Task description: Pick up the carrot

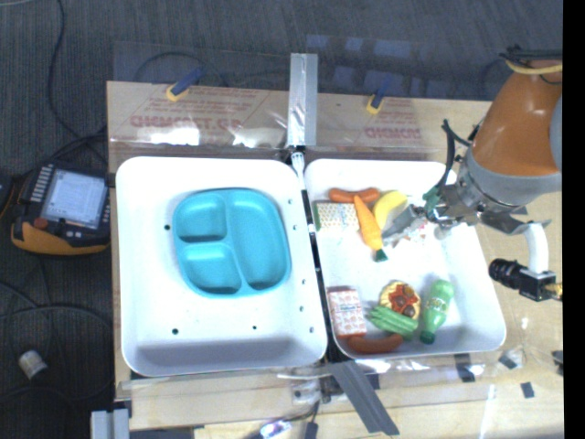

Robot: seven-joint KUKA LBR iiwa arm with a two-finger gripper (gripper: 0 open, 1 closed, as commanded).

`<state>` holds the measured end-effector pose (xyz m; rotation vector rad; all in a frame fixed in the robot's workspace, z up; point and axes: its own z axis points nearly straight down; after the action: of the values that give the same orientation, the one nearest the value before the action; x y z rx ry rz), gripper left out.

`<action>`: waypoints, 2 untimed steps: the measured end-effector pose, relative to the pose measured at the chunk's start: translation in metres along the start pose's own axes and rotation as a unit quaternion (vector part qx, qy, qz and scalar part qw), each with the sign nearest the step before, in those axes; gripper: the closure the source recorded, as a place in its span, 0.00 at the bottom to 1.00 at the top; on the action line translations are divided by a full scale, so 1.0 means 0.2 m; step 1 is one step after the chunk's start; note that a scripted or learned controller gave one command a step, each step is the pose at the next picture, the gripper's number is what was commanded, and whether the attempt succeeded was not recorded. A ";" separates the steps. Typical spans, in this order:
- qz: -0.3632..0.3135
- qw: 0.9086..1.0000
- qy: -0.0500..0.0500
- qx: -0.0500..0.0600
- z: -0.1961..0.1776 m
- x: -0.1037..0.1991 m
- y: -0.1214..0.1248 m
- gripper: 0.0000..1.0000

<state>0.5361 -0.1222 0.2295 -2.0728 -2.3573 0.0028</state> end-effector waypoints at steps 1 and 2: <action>-0.128 0.992 -0.002 -0.004 0.70 0.03 0.12 0.00; -0.156 0.988 -0.003 -0.009 0.70 -0.03 0.05 0.00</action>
<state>0.5457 -0.1273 0.0900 -1.6872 -2.6660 -0.0123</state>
